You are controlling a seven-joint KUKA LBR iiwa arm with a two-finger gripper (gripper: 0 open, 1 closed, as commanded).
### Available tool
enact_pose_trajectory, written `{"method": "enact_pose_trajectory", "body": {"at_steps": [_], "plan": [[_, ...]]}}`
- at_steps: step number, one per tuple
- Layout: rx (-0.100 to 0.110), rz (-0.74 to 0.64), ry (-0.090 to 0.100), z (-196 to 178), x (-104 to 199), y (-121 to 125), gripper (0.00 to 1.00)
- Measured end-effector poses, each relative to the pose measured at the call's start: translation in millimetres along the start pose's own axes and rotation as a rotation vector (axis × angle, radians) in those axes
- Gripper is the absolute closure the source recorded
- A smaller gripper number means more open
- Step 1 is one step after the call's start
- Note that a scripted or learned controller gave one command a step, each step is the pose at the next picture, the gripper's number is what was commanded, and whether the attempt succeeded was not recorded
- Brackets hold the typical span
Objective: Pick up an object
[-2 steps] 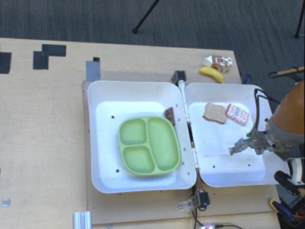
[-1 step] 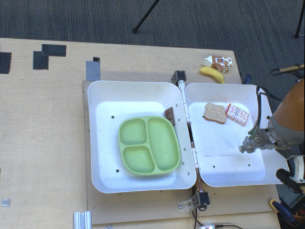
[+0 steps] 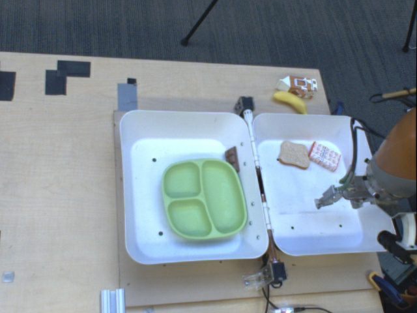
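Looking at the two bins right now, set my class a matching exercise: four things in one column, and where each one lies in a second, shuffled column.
Things:
1. green divided plate
2. slice of bread
3. banana
4. red and white packet

Places:
A. on the bench beyond the bins
B. in the left bin
C. in the right bin, nearer the divider
D. in the right bin, nearer the arm

Pairs: 1-B, 2-C, 3-A, 4-D

banana (image 3: 289, 101) on bench (image 3: 58, 175), black tape patches (image 3: 65, 75)
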State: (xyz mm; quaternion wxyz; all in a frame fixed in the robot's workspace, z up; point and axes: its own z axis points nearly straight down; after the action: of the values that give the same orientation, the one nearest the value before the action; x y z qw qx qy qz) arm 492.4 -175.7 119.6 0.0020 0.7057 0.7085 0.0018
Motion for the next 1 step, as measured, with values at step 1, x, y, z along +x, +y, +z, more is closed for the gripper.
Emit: {"method": "enact_pose_trajectory", "body": {"at_steps": [1], "plan": [[-0.004, -0.002, 0.000, -10.6, 0.3, 1.8, 1.00]]}}
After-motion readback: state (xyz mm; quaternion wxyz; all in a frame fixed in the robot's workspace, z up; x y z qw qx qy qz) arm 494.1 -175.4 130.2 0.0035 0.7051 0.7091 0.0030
